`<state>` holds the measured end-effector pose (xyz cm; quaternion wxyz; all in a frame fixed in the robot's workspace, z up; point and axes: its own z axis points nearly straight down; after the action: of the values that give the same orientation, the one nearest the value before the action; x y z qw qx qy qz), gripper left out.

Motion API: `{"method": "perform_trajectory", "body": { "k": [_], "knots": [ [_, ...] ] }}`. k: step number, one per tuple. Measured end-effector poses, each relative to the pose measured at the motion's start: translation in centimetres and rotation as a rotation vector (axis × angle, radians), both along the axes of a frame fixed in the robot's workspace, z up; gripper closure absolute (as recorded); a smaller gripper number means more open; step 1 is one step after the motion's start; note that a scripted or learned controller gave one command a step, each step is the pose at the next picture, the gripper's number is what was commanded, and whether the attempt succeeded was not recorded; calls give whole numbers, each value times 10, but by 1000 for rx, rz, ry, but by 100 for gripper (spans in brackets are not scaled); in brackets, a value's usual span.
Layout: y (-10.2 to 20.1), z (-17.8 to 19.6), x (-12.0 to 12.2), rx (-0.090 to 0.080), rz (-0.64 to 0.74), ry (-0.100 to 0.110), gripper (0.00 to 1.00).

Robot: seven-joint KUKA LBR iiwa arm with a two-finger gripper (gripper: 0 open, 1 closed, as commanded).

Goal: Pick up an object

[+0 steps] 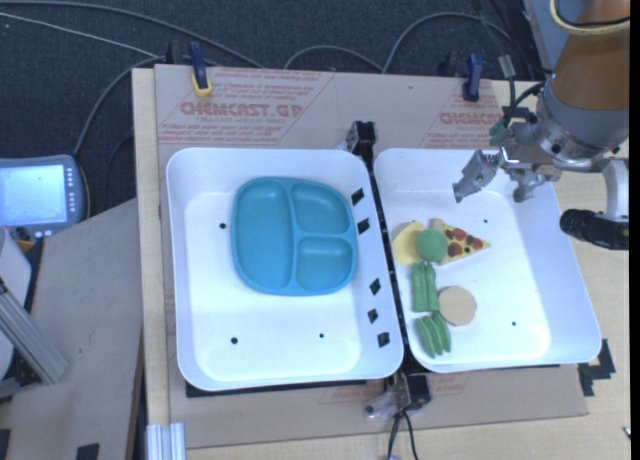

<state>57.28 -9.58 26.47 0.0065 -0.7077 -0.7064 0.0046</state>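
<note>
On my bench point(260, 88), the left bin point(200, 348) carries a blue divided plate point(295, 236) lying flat toward its rear right. Two blue clamps point(200, 73) grip the bench's rear edge, one near each corner. A small screen point(38, 191) sits off the bench's left edge. Cables point(100, 18) trail across the dark floor behind.

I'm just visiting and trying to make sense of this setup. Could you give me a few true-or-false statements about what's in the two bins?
1. The blue divided plate lies in the left bin. True.
2. The pizza slice lies on the blue plate. False: it lies in the right bin.
3. The gripper hangs above the right bin. True.
4. The gripper holds the pizza slice. False: nothing shows between its fingers.
</note>
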Motion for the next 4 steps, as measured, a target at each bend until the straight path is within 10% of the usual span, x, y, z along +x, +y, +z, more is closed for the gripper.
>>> {"method": "perform_trajectory", "body": {
  "k": [1, 4],
  "knots": [
    [0, 7, 2, -1, 2, -13, 0],
    [-3, -151, 15, -1, 1, -11, 0]
  ]
}}
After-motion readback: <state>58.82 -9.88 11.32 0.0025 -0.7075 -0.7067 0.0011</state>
